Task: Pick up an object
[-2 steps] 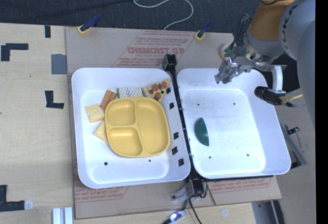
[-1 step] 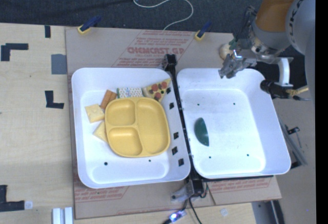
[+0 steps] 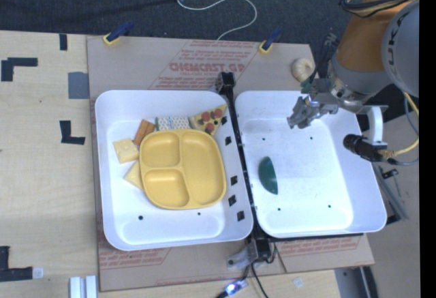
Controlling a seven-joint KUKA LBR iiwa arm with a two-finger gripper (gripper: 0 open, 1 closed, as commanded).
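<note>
Above the right bin (image 3: 354, 218), a grey KUKA arm (image 3: 381, 37) with an orange band reaches in from the right, its gripper (image 3: 300, 116) poised over the bin's far half; whether its fingers stand apart or together cannot be told. Nothing is seen between them. On the bin floor lies a dark green object (image 3: 268, 175), near the left wall and well apart from the gripper. Its long axis runs roughly from the far side to the near side, tilted slightly, and bare white floor lies open to its right and ahead of it. Across the dividing rims, the left bin (image 3: 116, 221) holds a yellow divided plate (image 3: 182, 168) with flat tan and orange pieces (image 3: 129, 146) tucked beside and partly under its far and left edges. Beyond the bins, a small beige object (image 3: 302, 69) rests on the brown cardboard (image 3: 204, 61), just beside the arm, and a thin white cable (image 3: 218, 7) loops over the dark floor.
</note>
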